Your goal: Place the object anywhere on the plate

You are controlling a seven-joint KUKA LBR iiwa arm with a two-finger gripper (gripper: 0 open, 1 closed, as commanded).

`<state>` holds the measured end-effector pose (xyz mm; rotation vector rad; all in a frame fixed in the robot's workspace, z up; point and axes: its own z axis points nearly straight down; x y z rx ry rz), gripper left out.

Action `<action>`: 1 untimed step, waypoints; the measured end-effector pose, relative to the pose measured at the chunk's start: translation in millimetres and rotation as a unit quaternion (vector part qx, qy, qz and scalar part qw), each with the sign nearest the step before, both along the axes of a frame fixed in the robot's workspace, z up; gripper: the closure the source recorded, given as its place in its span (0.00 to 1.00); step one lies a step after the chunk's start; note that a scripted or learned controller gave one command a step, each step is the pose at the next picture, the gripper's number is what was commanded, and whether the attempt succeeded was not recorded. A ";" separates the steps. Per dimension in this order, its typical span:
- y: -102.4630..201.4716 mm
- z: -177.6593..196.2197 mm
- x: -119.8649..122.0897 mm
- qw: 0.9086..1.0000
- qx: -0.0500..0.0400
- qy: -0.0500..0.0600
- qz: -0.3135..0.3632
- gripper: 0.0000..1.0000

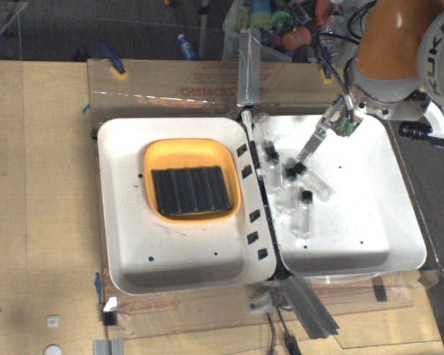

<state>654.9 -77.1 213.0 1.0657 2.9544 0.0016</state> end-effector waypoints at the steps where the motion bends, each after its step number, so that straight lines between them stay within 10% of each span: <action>1: -57.4 -23.5 -0.7 0.999 0.000 0.000 0.034 0.00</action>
